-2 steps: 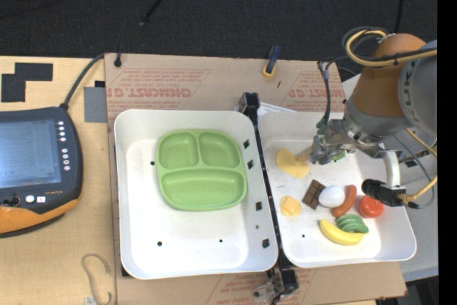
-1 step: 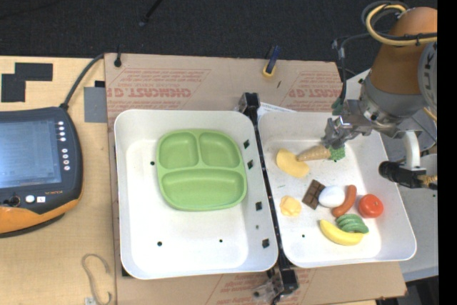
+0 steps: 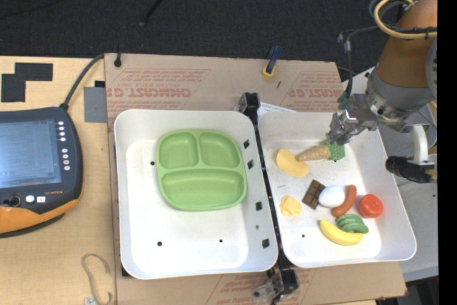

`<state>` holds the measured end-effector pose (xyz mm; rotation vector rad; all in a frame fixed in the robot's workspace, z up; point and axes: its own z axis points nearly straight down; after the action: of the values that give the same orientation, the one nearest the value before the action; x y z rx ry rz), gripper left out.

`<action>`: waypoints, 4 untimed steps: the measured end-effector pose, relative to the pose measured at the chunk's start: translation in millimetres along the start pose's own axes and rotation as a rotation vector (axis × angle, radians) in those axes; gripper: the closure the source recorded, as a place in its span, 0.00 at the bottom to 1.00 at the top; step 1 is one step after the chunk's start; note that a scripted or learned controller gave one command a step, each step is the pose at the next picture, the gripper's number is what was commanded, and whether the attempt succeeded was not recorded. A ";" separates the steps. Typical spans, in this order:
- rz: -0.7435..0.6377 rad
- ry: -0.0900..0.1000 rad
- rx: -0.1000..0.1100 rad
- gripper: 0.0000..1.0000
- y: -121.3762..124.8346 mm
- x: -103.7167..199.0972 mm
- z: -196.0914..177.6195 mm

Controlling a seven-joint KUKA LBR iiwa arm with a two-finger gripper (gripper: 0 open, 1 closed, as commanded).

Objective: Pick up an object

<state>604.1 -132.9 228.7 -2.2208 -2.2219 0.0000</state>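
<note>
Two white bins sit side by side on the bench. The left bin (image 3: 136, 225) carries a green divided plate (image 3: 201, 170), lying flat toward its far half.

The right bin (image 3: 400, 239) holds the toy food. A yellow cheese wedge (image 3: 291, 163) lies left of centre. An ice-cream cone (image 3: 320, 151) lies on its side just right of the cheese, tan point toward the cheese, green top to the right. Nearer the camera: a small yellow piece (image 3: 290, 206) by the divider, a brown chocolate bar (image 3: 313, 194), a white egg (image 3: 331, 196) touching the bar, a red-brown sausage (image 3: 345, 200) just right of the egg, a red tomato (image 3: 370, 206) to the right of that, a banana (image 3: 339, 233) nearest, with a green striped piece (image 3: 353, 223) resting against it.

The arm enters from the right, orange band at the far right. The gripper (image 3: 340, 133) sits low over the far part of the right bin, directly at the green end of the cone. Cannot tell whether the fingers are apart or together; they merge with the cone's top. Contact with the cone cannot be confirmed.

A teach pendant (image 3: 36, 161) rests on the bench at far left.
</note>
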 end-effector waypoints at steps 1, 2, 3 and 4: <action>-0.004 0.002 0.004 1.00 -4.8 63.0 -0.8; -0.002 0.002 0.005 1.00 -9.7 104.6 11.9; -0.001 0.001 0.001 1.00 -10.9 106.3 -9.3; 0.000 0.000 0.005 1.00 -16.8 100.5 -4.6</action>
<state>587.3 -32.4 233.3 -2.2190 -2.2191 0.0053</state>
